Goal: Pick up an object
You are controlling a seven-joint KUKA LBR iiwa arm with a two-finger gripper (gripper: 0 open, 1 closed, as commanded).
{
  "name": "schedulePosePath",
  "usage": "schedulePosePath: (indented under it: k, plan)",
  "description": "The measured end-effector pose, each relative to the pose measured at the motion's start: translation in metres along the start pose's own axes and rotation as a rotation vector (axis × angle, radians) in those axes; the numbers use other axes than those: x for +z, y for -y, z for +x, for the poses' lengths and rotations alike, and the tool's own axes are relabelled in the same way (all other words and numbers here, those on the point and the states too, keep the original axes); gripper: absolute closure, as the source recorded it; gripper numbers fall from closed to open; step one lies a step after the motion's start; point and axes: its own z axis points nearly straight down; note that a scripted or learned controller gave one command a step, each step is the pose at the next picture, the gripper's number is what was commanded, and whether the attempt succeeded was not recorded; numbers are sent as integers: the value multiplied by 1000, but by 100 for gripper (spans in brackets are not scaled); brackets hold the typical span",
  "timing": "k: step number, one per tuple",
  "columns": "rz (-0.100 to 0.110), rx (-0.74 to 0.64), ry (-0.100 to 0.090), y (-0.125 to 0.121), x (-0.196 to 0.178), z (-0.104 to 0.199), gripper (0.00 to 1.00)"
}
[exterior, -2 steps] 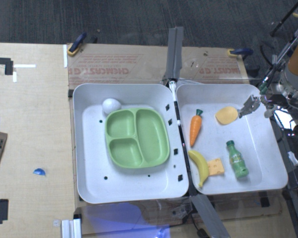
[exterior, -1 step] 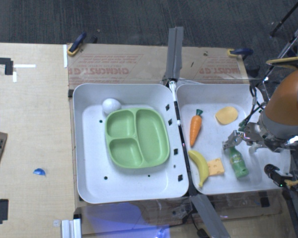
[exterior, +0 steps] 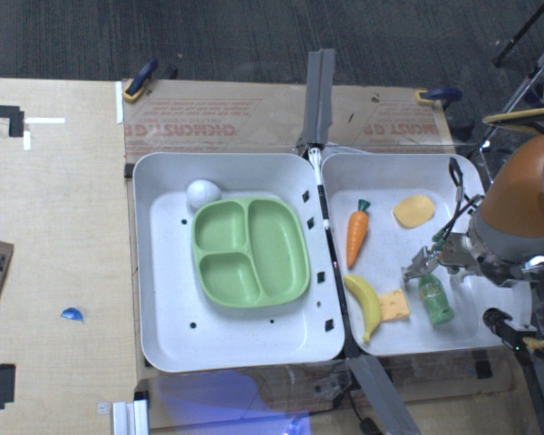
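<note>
From the camera view, the arm reaches in from the right and the gripper (exterior: 428, 268) is down in the right bin (exterior: 381, 166), right at the top end of the green bottle (exterior: 435, 301). The fingers look spread, one prong out to the left, but whether they bracket the bottle's cap I cannot tell. The bottle lies on the bin floor, so I judge the pick as not yet done: closing and lifting remain.

Around it, the cheese wedge (exterior: 394, 305) sits just beside the bottle on the left, touching the banana (exterior: 364, 303). The carrot (exterior: 356, 232) and a yellow piece (exterior: 413, 211) lie farther up, clear of the approach. The bin's right wall is near.

The left bin (exterior: 154, 270) holds a green divided plate (exterior: 251, 250) and a white ball (exterior: 202, 191).
</note>
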Motion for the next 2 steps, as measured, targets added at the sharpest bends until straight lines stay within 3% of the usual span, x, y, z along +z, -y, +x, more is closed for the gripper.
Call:
schedulePosePath:
  k: [1, 2]
  plan:
    - [1, 3, 0, 0, -8, -1, 100]
    - [0, 74, 2, -58, -122, 46, 100]
